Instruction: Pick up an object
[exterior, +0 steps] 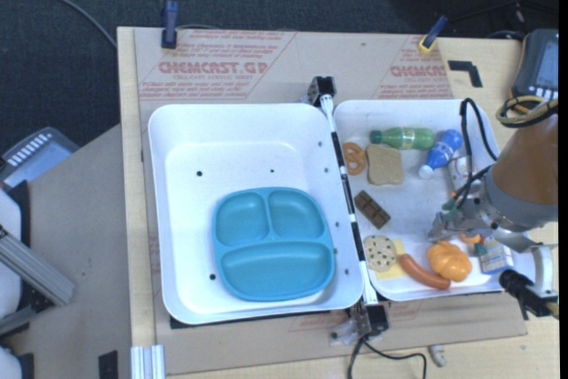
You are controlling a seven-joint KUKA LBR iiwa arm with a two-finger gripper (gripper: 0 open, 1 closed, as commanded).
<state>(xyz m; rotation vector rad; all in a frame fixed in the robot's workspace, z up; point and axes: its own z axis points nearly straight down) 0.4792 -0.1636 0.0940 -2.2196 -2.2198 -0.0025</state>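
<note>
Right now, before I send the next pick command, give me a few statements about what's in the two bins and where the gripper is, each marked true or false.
1. The blue divided plate lies in the left bin. True.
2. The green bottle lies beside the blue plate. False: it lies in the right bin, near the far wall.
3. The gripper is over the right bin. True.
4. The pretzel sits on the bench outside the bins. False: it is inside the right bin, next to the bread slice.
5. The sausage lies near the chocolate chip cookie. True.
</note>
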